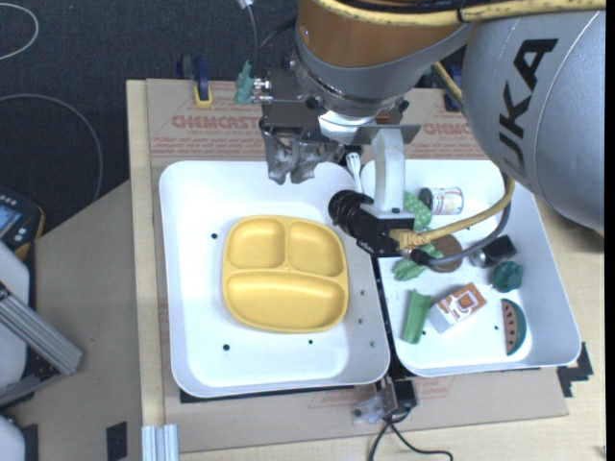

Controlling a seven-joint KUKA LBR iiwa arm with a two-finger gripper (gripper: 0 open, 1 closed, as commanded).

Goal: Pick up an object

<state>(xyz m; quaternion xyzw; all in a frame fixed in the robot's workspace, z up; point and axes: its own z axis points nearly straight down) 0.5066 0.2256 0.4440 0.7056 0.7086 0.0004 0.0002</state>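
The pincer (294,161) hangs at the upper middle of the frame, over the top rim of the left bin (187,257); whether it is wide or narrow, I cannot tell. Just below it sits a yellow divided plate (284,272), mid-bin, with bare white floor all around it. To the right, the right bin (553,315) is crowded: a green stick (415,315), a small box (457,306), a watermelon slice (514,327), a small can (446,201).
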